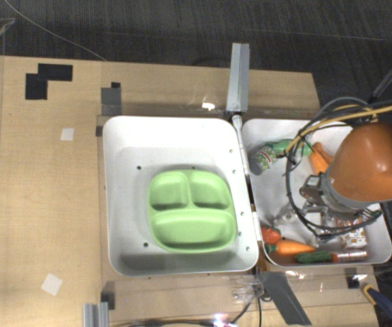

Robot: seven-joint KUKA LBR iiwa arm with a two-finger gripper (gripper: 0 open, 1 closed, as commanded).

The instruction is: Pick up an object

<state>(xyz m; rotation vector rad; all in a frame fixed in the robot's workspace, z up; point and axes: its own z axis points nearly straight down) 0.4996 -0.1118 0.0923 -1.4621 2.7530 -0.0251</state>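
Observation:
The arm's orange band (371,163) hangs low over the right bin (275,182), and the gripper (318,216) below it is mostly hidden by cables. Under and around it lie several small items: a green bottle (272,152) at the bin's upper left, an orange piece (320,158) beside the arm, a toy carrot (295,248) and a small red item (271,236) along the front wall, and a slim dark stick-like item (339,256) at the front right. I cannot make out anything between the gripper's fingers.
The left bin (129,203) holds a green three-compartment plate (192,208). A grey metal post (238,79) stands behind the seam between the two bins. Wooden bench top (39,203) stretches to the left.

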